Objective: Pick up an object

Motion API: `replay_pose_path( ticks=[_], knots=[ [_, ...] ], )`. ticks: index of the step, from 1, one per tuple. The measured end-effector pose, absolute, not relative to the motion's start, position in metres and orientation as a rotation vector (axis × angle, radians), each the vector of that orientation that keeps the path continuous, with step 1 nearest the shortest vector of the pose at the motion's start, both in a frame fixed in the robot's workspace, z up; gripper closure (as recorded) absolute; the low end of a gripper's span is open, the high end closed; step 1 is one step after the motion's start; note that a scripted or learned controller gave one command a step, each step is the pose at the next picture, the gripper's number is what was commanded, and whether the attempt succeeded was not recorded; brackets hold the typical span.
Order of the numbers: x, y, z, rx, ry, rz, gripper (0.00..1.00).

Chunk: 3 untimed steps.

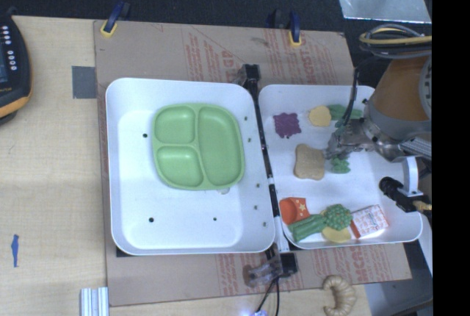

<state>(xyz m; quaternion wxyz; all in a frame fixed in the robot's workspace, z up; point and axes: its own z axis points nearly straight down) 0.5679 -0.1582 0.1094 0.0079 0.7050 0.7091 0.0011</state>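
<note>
Right bin (294,95) contents: purple piece (286,123), yellow piece (319,116), tan bread slice (309,162) mid-bin; red piece (292,209), green broccoli (323,221), red-white packet (369,221) along near edge.

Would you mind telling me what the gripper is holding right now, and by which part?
It cannot be told: the gripper is low in the right bin beside a green item.

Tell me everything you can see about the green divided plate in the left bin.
The green divided plate is pale green with rounded corners, and looks like smooth moulded plastic. Raised ridges split it into three compartments: one tall section on the right and two smaller ones stacked on the left. All three look bare. It lies flat, slightly rotated, in the upper middle of the left bin, resting on the bin's white floor. Nothing else touches it, and it sits clear of the bin's walls.
</note>
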Motion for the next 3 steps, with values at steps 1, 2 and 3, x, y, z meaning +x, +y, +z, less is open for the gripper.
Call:
replay_pose_path(
  ticks=[1,2,3],
  knots=[
    [0.625,-0.044,0.198,2.201,2.235,0.013,1.00],
    [0.648,0.022,0.222,2.210,2.232,0.003,1.00],
    [0.647,0.018,0.221,2.217,2.229,-0.005,0.00]
  ],
)
